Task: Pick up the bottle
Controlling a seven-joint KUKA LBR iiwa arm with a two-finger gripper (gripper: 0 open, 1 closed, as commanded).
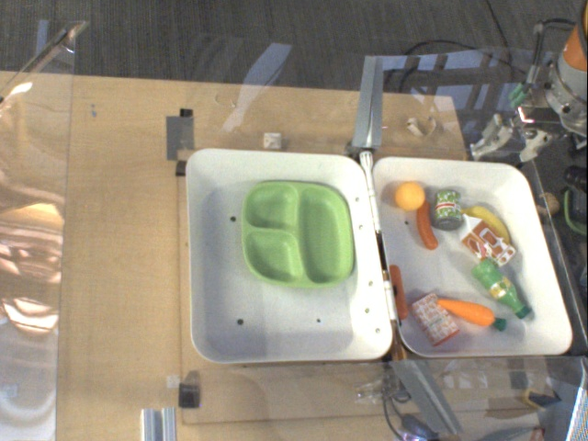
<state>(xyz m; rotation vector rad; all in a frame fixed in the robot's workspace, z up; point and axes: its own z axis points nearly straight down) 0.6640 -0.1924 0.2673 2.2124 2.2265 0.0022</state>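
Even, fairly bright overhead light leaves soft shadows inside the bins (211, 246), warm glare streaks the clear panel (32, 228) at left, and detail is slightly soft throughout.

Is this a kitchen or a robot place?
Probably a robot lab: two white bins sit on a wooden bench, toy food like a carrot fills one, and the gripper waits nearby.

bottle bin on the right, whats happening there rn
A robot arm is meant to pick up the bottle, but hasn't reached it yet. Its hand sits up beyond the far right corner of the right bin, outside it. The green bottle lies on its side in that bin, beside a carrot, banana and can. The left bin holds a green plate.
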